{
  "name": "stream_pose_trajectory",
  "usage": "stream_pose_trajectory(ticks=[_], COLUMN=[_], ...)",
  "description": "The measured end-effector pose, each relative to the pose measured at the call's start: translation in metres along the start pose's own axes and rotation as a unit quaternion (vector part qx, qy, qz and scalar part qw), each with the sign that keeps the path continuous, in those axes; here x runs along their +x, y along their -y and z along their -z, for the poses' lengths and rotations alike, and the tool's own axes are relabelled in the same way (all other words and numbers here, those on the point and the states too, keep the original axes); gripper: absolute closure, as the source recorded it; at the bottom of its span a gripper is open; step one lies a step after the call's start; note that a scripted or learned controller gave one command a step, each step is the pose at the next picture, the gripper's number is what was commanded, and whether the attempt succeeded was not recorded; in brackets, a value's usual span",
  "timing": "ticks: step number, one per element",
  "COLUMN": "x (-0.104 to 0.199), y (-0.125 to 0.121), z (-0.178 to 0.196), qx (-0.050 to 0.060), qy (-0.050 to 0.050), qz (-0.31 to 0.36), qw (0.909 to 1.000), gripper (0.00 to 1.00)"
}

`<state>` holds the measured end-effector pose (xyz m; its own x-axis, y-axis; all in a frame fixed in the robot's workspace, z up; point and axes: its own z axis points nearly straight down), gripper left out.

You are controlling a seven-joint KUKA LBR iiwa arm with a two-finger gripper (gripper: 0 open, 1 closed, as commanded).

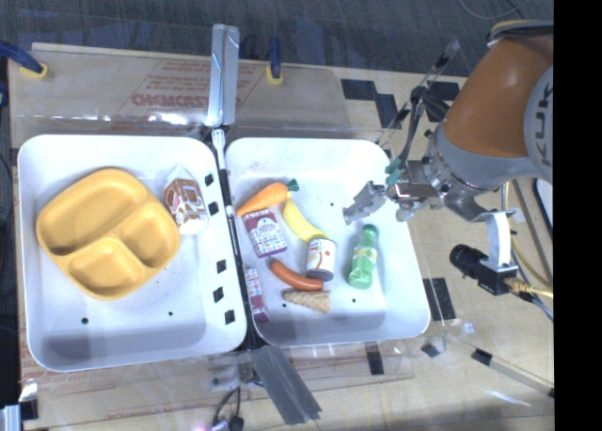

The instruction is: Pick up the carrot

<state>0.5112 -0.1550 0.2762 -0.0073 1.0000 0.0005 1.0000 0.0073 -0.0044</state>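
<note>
The carrot [263, 198] is orange with a small green top and lies tilted near the upper left of the right bin [324, 158]. My gripper [361, 205] hangs over the right side of that bin, well to the right of the carrot and just above the green bottle [362, 256]. Its grey fingers look parted, with nothing between them.
In the right bin lie a banana [301, 221], a maroon packet [264, 234], a small can [321, 257], a sausage [295, 276] and a cone [308, 300]. The left bin [113, 330] holds a yellow divided tray [105, 231] and a wrapped snack [185, 201].
</note>
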Motion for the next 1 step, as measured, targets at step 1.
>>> stream_pose_trajectory(ticks=[1], x=[0.0316], y=[-0.0438], z=[-0.0443], qx=[0.0], qy=[0.0], qz=[0.121], qw=[0.9926], gripper=[0.0])
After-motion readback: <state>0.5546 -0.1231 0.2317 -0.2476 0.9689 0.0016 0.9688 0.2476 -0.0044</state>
